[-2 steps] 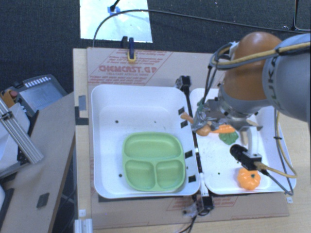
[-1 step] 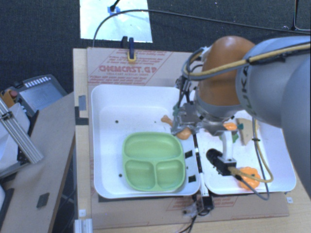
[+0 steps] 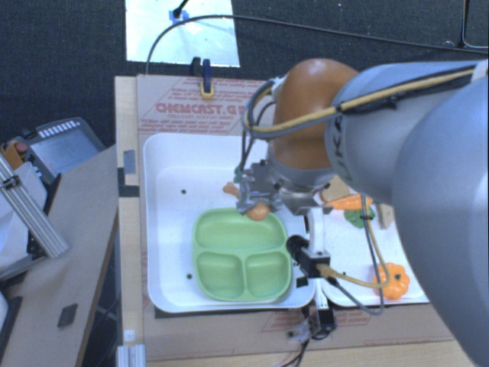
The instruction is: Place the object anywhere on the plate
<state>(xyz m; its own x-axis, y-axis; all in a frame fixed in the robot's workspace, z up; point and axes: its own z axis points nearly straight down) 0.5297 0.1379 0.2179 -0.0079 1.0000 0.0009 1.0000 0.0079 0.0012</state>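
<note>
My tool is over the back edge of the green plate, with a small orange thing right at its tip.

I see the tool [image 3: 256, 202] hanging low over the left white bin [image 3: 164, 205], just where the far rim of the green plate [image 3: 241, 254] is. A small orange-brown object [image 3: 259, 212] sits at the tip, touching or just above the plate's rim. I think it is pinched between the fingers, but the big grey arm [image 3: 397, 136] hides a lot, so I cannot tell if the tool is closed or loose. The plate lies flat in the bin with three hollow parts, so anything let go here should land in one. The right bin [image 3: 397, 239] has a carrot-like toy [image 3: 348, 202], a green bit [image 3: 355, 218] and a little pumpkin [image 3: 393, 280], well apart from the plate.
</note>
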